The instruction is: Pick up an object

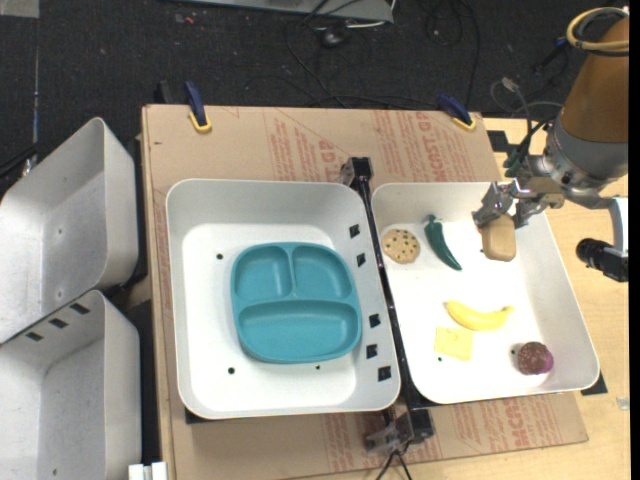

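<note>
Camera view, looking down at a slant on a brown cardboard-covered bench that is carrying two shallow white bins with rounded corners.

Left bin: smooth white plastic, holding one teal divided plate, glossy, rounded-rectangular, with two small compartments at the far side and one long compartment at the near side.

Right bin: same make, sitting just beside the left bin, holding six items.
- Cookie: round, flat, tan with dark specks, lying near the bin's far-left corner.
- Green pepper: slim, curved, glossy dark green, lying just right of the cookie.
- Tan block: matte, rounded, bread-like in colour, sitting directly under the gripper; whether it is being touched cannot be told.
- Banana: yellow, curved, smooth, lying near the bin's middle.
- Yellow square: flat, thin, pale yellow, lying just beside the banana on its near-left side.
- Purple ball: round, dull maroon, mottled, resting in the near-right corner.

Arm: grey metal with an orange band, reaching in from the right, its dark metallic gripper hanging over the bin's far side. Whether the pincer is spread or pressed together cannot be told.

Beside the bench at left, two more white trays are sitting on dark carpet.
</note>
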`<state>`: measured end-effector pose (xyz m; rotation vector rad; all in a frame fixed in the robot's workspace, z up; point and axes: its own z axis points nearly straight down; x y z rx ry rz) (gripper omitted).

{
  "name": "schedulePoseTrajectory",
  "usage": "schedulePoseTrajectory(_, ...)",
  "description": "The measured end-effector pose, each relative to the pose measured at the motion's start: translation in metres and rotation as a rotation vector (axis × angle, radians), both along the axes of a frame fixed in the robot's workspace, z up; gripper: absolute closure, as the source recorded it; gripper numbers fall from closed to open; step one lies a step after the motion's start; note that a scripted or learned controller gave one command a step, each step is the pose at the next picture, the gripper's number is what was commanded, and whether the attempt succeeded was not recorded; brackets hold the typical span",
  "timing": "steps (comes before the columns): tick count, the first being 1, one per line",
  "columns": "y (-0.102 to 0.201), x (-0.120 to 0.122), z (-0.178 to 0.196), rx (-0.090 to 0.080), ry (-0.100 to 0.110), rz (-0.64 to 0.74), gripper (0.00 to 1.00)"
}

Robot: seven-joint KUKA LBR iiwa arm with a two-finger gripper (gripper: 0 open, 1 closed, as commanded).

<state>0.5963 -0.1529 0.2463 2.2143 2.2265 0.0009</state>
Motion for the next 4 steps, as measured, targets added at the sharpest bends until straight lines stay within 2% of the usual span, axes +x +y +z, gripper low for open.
schedulePoseTrajectory(1,0.051,0.010,0.006,0.001,0.000,0.001,1.00)
schedulePoseTrajectory(3,0.159,0.020,-0.017,0.001,0.001,0.002,1.00)
schedulePoseTrajectory(4,0.222,0.027,-0.015,0.002,0.000,0.003,1.00)
